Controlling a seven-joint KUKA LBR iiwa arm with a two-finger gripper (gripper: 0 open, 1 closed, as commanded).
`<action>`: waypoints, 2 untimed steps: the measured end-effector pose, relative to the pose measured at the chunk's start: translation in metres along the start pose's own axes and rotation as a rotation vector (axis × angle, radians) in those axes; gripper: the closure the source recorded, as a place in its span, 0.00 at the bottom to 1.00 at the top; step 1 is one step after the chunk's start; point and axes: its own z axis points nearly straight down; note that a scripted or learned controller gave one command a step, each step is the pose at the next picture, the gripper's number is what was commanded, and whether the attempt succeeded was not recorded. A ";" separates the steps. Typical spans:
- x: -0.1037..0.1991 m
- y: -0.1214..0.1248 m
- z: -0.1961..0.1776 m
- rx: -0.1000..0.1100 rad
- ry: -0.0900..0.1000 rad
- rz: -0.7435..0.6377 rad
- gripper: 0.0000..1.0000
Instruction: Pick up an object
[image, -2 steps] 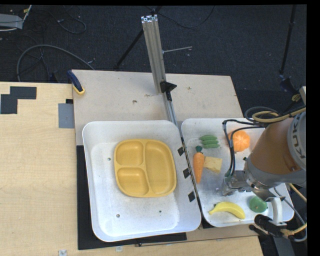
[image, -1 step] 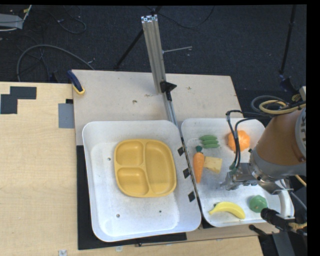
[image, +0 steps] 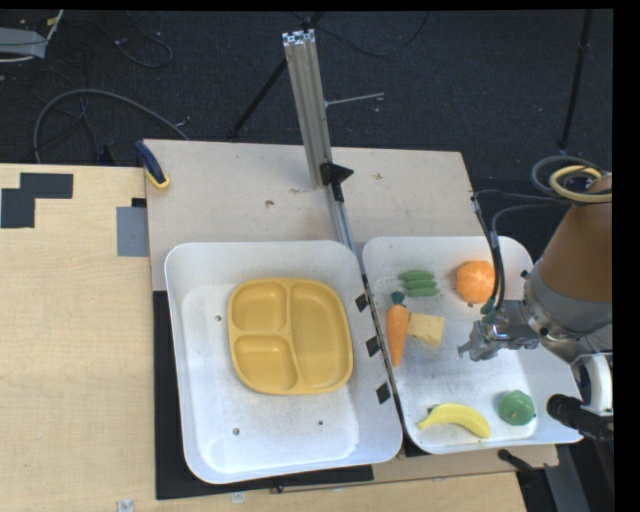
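No writing can be read anywhere. Left of the shallow white right-hand bin (image: 520, 432), a yellow three-compartment plastic plate (image: 291, 334) lies. Inside that bin, an orange toy carrot (image: 397, 334) stands lengthwise, leaf end toward the far rim; open floor lies right of it. The tool (image: 484, 338) hangs there; its state cannot be told.

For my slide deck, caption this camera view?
Gripper hovers over right bin of toy food; yellow plate fills the left.
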 end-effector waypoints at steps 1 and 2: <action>-0.001 0.001 -0.034 0.000 0.000 0.000 1.00; 0.046 0.024 -0.024 0.004 0.001 -0.003 1.00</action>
